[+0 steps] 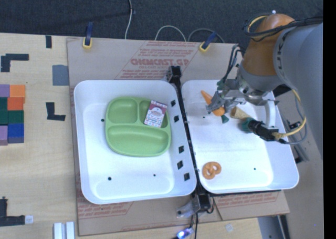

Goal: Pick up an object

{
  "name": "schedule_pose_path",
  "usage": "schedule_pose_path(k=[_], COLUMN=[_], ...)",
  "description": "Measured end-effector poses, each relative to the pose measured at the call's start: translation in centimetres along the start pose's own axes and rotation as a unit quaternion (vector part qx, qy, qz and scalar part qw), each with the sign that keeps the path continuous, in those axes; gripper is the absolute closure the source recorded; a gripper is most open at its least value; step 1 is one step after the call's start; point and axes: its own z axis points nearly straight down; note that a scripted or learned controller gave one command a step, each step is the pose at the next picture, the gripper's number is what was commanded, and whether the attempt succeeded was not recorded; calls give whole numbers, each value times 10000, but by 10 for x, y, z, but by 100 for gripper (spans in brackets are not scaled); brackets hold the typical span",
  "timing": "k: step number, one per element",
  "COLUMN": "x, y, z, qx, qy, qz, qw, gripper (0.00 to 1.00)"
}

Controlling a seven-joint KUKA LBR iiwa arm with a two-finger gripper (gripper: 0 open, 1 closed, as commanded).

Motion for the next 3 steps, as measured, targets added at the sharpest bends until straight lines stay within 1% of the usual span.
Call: schedule_pose_path(k=[1, 2, 3], x=[0, 48, 97], y=[1, -14, -27], z=[-53, -46, -41], qx=[3, 40, 42], qy=[-1, 12, 12], qz=[3, -14, -19], qw=[10000, 10000, 10000], gripper=[100, 100, 100])
